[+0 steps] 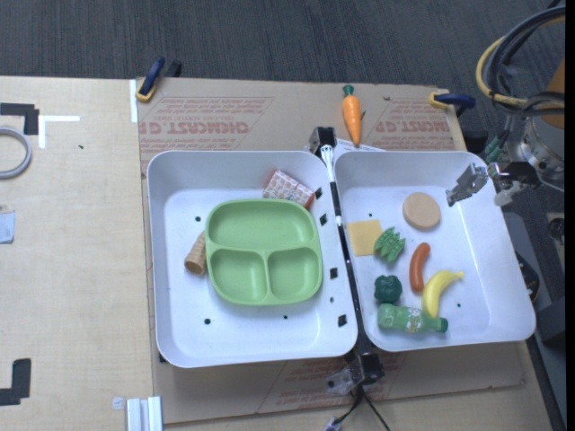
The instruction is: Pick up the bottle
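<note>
1 bottle, gripper not yet on it

2 white bins. Bottle (pixel 411 320) lies on its side near front edge of right bin (pixel 503 268), beside banana (pixel 439 289) and broccoli (pixel 387 287). Gripper (pixel 467 184) hovers over bin's far right corner, well apart; finger spread cannot be told. Bottle looks light, smooth plastic, likely to roll. Best hold: across the mid-body.
</note>
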`<state>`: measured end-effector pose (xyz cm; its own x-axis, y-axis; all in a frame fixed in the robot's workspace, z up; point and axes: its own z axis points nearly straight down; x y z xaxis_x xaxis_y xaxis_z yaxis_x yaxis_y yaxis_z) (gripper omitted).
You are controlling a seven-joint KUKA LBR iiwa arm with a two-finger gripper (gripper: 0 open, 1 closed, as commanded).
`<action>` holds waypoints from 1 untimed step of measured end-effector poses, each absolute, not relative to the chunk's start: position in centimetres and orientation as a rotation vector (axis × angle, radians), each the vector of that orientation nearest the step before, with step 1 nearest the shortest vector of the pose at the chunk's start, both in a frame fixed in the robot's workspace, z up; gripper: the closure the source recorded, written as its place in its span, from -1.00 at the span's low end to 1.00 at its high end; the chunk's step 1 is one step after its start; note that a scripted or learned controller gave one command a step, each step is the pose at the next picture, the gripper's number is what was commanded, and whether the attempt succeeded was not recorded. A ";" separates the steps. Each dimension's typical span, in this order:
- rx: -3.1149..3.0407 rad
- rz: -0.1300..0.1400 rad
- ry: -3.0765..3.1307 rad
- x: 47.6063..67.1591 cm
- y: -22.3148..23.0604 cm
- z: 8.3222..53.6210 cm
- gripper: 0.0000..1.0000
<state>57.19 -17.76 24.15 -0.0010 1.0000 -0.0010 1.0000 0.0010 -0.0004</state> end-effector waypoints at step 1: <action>2.217 -0.003 2.224 57.2 -17.8 25.1 1.00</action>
<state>57.24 -17.78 25.10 -0.0030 1.0000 -0.0022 1.0000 0.0030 -0.0001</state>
